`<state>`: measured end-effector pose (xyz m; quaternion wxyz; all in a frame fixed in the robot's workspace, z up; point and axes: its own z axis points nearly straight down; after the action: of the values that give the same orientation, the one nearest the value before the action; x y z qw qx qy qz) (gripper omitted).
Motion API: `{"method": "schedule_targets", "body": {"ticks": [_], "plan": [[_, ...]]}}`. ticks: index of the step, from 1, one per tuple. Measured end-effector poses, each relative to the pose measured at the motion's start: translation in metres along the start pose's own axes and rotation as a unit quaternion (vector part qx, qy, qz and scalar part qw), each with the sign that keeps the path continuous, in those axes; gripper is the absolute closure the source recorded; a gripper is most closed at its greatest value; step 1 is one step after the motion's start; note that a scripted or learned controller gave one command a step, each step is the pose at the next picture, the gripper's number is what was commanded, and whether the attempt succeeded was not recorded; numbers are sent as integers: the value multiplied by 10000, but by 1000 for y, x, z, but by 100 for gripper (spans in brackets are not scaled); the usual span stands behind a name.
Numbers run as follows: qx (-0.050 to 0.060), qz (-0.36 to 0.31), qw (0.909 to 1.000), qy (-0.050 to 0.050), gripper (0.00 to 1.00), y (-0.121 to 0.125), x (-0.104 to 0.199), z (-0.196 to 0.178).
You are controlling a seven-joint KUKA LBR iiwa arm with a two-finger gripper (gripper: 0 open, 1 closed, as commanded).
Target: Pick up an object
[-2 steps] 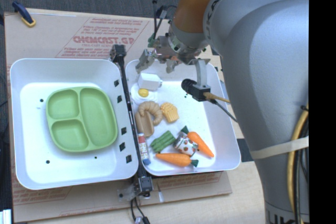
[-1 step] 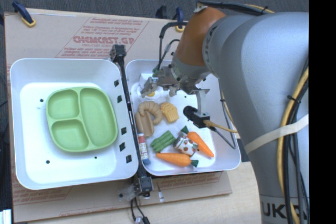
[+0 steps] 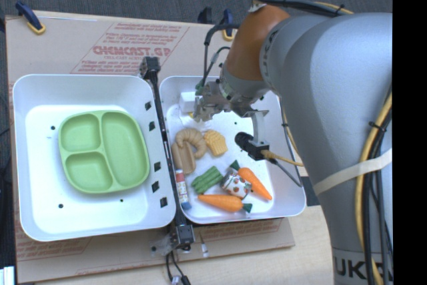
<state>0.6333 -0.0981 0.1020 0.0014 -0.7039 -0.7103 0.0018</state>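
Arm: the grey arm (image 3: 320,77) is reaching in from the right, its orange band hanging over the far edge of the right bin (image 3: 302,198).
Gripper: the gripper (image 3: 202,110) is hovering low in the far left corner of the right bin; whether it is open or closed cannot be told from this angle, and nothing is showing in its grasp.
Things to pick: all are lying in the right bin, crowded toward its middle and near end.
Closest to the gripper: a tan croissant (image 3: 189,139) and a yellow corn piece (image 3: 215,141) are lying side by side just in front of it, apart from it.
Left wall: a pale brown sausage (image 3: 182,158) is leaning against the croissant, and a small white and red tube (image 3: 180,185) is lying right along the divider.
Near end: a green pea pod (image 3: 207,179), a white spotted toy (image 3: 235,185) and two orange carrots, one lower (image 3: 221,202) and one to the right (image 3: 255,183), are packing tightly together, touching or nearly so.
Far corner: a small white block (image 3: 187,101) is sitting just beside the gripper.
Left bin: the left bin (image 3: 40,210) is holding a green divided plate (image 3: 103,150).
Under the bins: a cardboard sheet (image 3: 133,43) with red print is lying beneath both.
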Motion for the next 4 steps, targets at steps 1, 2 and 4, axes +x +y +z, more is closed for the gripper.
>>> {"method": "schedule_targets", "body": {"ticks": [1, 2, 4], "plan": [[-29, 14, 10000, 8, 100, 24, 52, -91], [-17, 15, 10000, 5, 0, 23, 51, -90], [-6, 20, 10000, -3, 0, -64, 47, -89]]}}
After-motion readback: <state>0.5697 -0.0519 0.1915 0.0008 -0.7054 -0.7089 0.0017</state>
